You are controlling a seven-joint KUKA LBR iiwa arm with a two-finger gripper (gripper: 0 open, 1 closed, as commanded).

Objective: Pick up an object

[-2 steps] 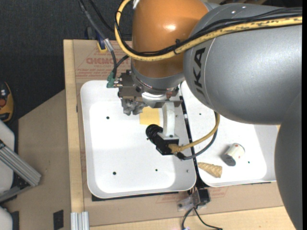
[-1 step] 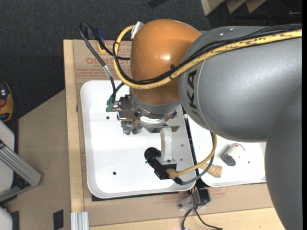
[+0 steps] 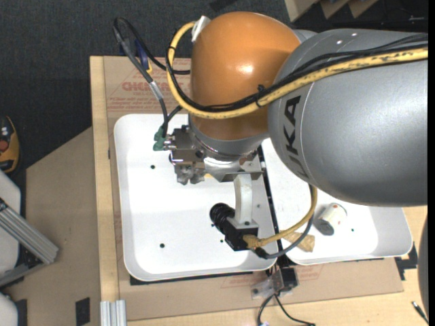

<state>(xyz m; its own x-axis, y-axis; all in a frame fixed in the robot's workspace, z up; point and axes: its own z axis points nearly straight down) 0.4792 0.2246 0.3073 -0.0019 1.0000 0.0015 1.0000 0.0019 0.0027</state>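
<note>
The arm is reaching over the left bin (image 3: 136, 202), and the tool (image 3: 185, 161) is hanging low near this bin's far edge. I cannot tell its state, because the arm is covering it. 1 small white cylinder (image 3: 331, 216) is lying in the right bin (image 3: 380, 246), close to the wall between the 2 bins. The arm seems to be in the approach step. Next, the tool needs an object directly under it.
</note>
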